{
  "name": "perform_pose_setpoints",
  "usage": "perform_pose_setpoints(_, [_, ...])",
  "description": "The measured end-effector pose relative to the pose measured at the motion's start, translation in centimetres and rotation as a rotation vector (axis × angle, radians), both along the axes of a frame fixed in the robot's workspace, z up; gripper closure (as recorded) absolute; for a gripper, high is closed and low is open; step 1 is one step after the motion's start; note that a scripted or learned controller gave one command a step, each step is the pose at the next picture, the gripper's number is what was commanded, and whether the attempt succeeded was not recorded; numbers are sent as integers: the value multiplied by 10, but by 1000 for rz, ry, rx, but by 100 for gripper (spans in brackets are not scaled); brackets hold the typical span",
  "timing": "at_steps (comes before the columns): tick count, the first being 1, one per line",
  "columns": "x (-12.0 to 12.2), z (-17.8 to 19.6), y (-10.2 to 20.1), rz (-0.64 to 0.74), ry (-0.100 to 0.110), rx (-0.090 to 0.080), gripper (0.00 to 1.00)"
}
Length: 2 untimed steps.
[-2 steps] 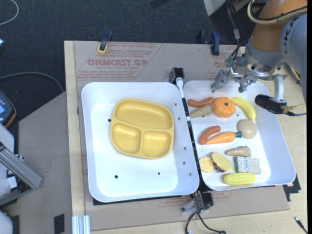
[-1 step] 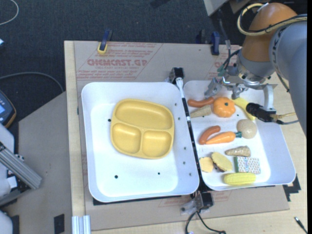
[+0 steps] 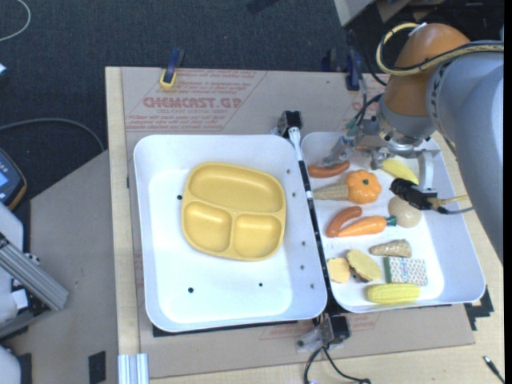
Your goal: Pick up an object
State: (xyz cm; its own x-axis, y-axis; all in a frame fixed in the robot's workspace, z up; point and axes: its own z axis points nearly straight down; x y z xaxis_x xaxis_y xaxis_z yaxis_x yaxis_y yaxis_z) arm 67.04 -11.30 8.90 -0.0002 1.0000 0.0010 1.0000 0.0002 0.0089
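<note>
Grey arm: I reach in from the right edge of the bench, orange band above my wrist, and hang over the far end of the right bin (image 3: 472, 282).
Gripper (image 3: 376, 144): low over that far end, above the toy food; I cannot tell its state from this angle, and I see nothing in its hold.
Why I am here: I judge this is the approach to a pick, since every loose thing lies in this bin.
Right bin, far end: a small orange pumpkin (image 3: 365, 186), a red chilli (image 3: 328, 169) near the dividing edge, a yellow banana (image 3: 398, 169) toward the right edge.
Right bin, middle: a carrot (image 3: 364, 226) lying across, a pale round piece (image 3: 405, 212) just beside its tip.
Right bin, near end: a corn cob (image 3: 392, 294) along the near edge, a small printed packet (image 3: 408, 271) above it.
Left bin (image 3: 160, 294): one yellow compartment tray (image 3: 234, 211), its three wells bare.
Likely target: the pumpkin or chilli, being nearest below me.
</note>
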Motion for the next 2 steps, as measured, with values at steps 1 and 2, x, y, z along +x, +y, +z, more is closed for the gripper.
perform_pose_setpoints(1, [-3, 7, 0, 1, 7, -2, 100])
perform_pose_setpoints(2, [1, 68, -5, -1, 4, -2, 100])
